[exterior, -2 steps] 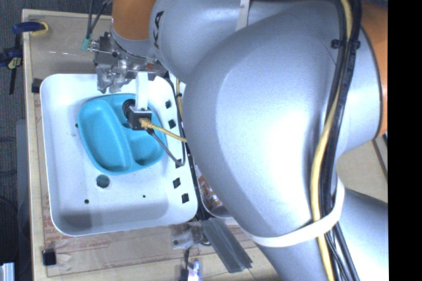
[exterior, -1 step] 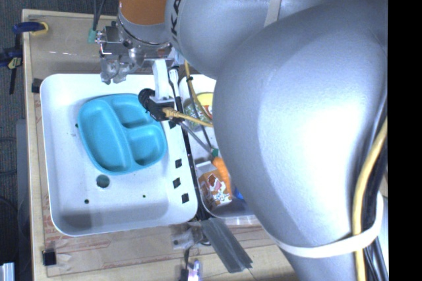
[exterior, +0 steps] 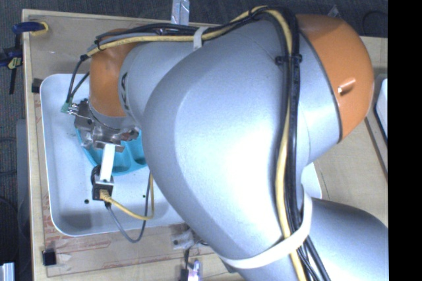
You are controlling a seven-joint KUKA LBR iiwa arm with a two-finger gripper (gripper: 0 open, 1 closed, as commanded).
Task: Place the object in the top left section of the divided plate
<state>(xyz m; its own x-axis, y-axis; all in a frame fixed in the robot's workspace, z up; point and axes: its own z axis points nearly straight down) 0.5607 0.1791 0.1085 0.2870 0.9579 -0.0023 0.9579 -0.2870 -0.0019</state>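
The big grey arm reaches in from the right and covers most of the bench. Its orange band and wrist hang over the left white bin. A blue divided plate lies in that bin, and just a small part of it peeks out from under the wrist. My gripper points down over the plate's left side, its metal parts seen from above. The arm hides the plate's sections and whatever lies on them.
A yellow cable and a black one loop from the wrist down across the lower bin floor. A blue clamp sits at the bench's top left corner. The wooden bench edge runs round the bin.
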